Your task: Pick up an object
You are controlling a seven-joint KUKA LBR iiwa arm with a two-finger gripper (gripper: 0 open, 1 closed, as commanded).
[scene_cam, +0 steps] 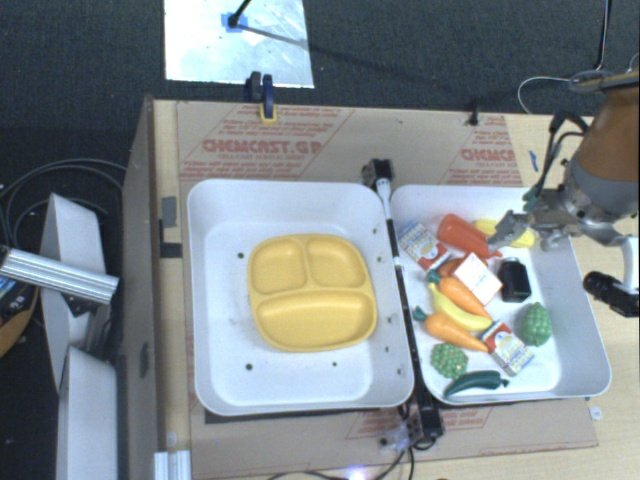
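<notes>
The right white bin [585, 373] holds several toy foods: a red pepper [462, 233], a yellow piece [486, 227], two carrots [461, 293], a banana [458, 313], a green bumpy fruit [537, 323], broccoli [447, 360] and a dark green chilli [476, 381]. Small cartons [419, 240] and a white box [479, 278] lie among them, beside a black block [515, 280]. My gripper [517, 227] hangs low over the bin's far right part, just right of the yellow piece and above the black block. I see nothing between its tips.
The left bin [215, 268] bears a yellow divided plate [310, 293]. A clamp [380, 175] sits at the far end of the wall between the bins. Cables and metal parts lie left of the bench.
</notes>
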